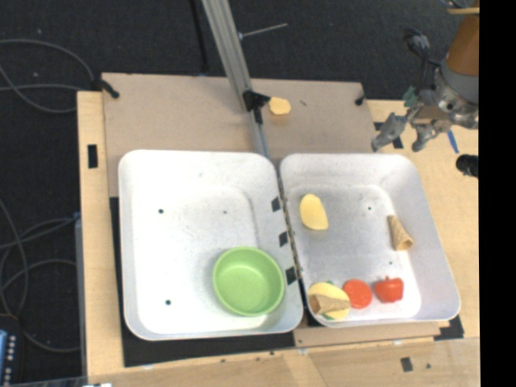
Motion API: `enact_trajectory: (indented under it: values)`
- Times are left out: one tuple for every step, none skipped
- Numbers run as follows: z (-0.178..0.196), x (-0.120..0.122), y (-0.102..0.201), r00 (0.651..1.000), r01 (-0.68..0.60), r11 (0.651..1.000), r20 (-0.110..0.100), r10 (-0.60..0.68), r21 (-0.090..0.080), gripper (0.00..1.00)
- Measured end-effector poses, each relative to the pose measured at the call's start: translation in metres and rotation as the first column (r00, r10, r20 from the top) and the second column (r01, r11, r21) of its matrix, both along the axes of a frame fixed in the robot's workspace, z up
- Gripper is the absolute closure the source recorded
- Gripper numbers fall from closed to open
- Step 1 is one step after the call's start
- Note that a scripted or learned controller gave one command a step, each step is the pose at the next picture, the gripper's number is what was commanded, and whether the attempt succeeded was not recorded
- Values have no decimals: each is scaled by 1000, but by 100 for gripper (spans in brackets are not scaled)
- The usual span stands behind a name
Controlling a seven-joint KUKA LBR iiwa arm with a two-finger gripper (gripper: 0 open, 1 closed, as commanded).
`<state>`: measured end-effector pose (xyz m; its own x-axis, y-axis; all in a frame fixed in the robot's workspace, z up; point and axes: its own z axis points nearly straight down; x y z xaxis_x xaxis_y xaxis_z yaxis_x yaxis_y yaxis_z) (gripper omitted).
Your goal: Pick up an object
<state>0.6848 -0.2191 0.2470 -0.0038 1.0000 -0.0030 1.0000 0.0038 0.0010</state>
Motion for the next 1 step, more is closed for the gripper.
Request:
enact_trajectory:
  values:
    - [0, 0, -1, 1000, -1, 1000, -1, 1, -2, 0]
